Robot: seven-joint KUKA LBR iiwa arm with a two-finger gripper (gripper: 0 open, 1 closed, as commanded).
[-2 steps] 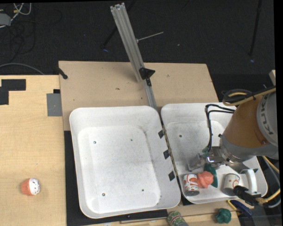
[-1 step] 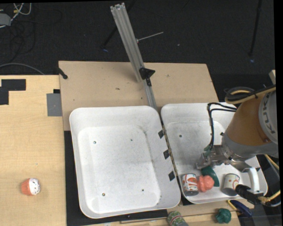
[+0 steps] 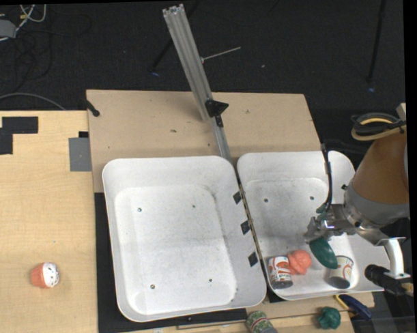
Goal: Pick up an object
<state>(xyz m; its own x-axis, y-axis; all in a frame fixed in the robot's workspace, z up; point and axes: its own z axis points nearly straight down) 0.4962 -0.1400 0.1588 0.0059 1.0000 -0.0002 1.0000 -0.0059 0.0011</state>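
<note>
My gripper (image 3: 325, 228) hangs over the front right part of the right bin (image 3: 284, 180), with the orange-banded arm (image 3: 379, 177) behind it at the right edge. A dark green object (image 3: 325, 252) lies directly under and in front of the gripper, touching or nearly touching it. Just left of that object sit an orange-pink ball (image 3: 300, 261) and a red and white can (image 3: 280, 271) on its side. A white cup (image 3: 342, 271) lies to the green object's right, by the bin's front wall.
The left bin (image 3: 127, 179) adjoins the right one along a clipped seam. Off the bins' front edge lie a small green object (image 3: 328, 318) and a dark can (image 3: 259, 324). An orange and white ball (image 3: 45, 275) rests on the wooden table far left. A metal rail (image 3: 191, 60) slants behind.
</note>
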